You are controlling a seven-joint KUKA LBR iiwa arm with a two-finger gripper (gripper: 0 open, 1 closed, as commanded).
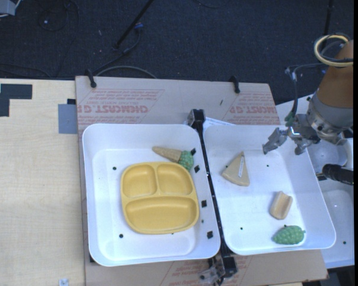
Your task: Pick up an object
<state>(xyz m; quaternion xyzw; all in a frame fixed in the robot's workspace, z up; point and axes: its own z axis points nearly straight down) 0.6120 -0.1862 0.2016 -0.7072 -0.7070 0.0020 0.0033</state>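
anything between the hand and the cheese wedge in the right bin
No. In the camera view the stretch from the hand to the cheese wedge is bare white floor of the right bin.

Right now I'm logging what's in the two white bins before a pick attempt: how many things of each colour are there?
Yellow: 1, the yellow three-compartment plastic plate.
Tan: 2, the tan wedge-shaped piece and the tan rounded block.
Green: 1, the green bumpy cluster.
Tan and green: 1, the tan cone with a green top.
Total: 5.
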